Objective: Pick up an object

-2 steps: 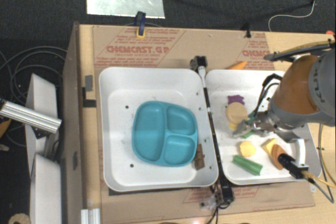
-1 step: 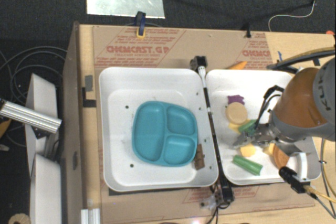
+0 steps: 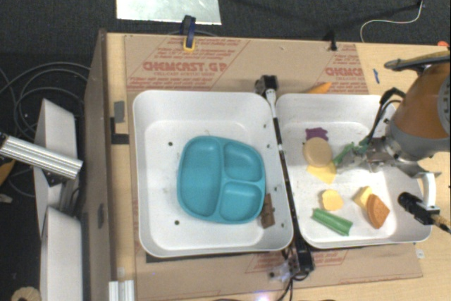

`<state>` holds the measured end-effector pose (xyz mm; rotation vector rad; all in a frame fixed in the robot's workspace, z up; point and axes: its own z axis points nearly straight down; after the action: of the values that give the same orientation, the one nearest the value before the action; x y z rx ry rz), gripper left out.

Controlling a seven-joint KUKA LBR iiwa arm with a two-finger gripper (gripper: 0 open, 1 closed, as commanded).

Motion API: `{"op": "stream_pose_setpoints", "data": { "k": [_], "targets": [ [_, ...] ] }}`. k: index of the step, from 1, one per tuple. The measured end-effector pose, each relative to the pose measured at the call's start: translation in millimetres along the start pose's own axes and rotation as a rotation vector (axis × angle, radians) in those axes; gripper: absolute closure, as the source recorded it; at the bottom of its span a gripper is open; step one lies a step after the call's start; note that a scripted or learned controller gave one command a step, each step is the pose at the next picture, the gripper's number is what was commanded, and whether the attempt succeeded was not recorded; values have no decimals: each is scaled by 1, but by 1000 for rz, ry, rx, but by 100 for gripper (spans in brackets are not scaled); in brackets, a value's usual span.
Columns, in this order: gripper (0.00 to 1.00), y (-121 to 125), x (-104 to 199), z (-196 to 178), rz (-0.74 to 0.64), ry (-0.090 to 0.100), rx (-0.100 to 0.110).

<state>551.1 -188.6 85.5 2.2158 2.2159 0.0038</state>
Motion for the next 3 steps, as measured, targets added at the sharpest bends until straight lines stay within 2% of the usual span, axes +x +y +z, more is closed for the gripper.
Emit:
{"op": "stream_pose_setpoints", "data": {
  "k": [1, 2, 3],
  "targets": [
    [0, -68, -20, 1, 4, 4, 11],
    [0, -20, 73, 1, -12, 5, 3],
    [0, -46, 83, 1, -2, 5, 9]
  ]
}}
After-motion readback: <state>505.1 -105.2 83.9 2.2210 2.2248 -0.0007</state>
